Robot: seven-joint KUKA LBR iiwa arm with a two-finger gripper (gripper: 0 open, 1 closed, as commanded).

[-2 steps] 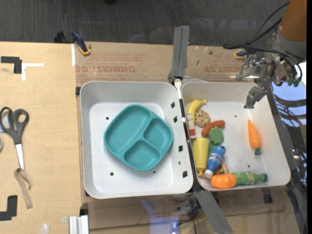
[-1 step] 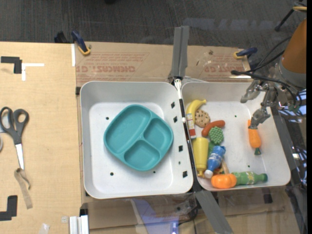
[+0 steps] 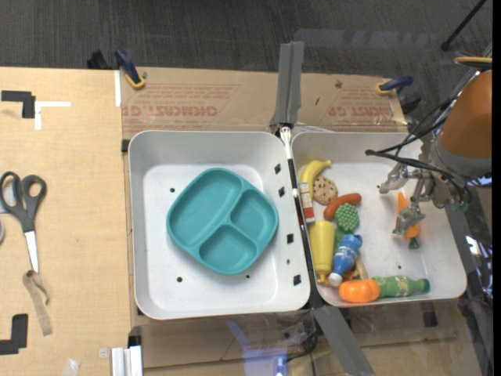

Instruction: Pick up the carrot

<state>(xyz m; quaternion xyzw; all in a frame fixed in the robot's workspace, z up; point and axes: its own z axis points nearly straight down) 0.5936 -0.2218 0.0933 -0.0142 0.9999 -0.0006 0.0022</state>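
Grey carpet runs behind a bench (image 3: pixel 55 233) covered partly with cardboard, where two white bins sit side by side. At the right edge the arm (image 3: pixel 470 131) comes in, its orange band showing, and its gripper (image 3: pixel 409 210) hangs low over the right bin (image 3: pixel 376 151). A small orange carrot (image 3: pixel 409 214) with a green tip sits right at the gripper's metal fingers, towards the bin's right side; whether the fingers are clamped on it or just standing around it cannot be told.

Well to the left of the carrot, along the bin's left wall, lies a crowd of toy food: a banana (image 3: pixel 311 175) at the top, a cookie (image 3: pixel 323 189) beside it, a red sausage (image 3: pixel 343 204), a green bumpy piece (image 3: pixel 347 219), a yellow bottle (image 3: pixel 321 245) and a blue bottle (image 3: pixel 344 255). Along the near wall lie an orange (image 3: pixel 358 291) fruit and a green bottle (image 3: pixel 401 286) on its side.

The left bin (image 3: pixel 149 280) holds a teal divided plate (image 3: pixel 223 220). Scissors (image 3: pixel 25 210) lie on the bench at far left.
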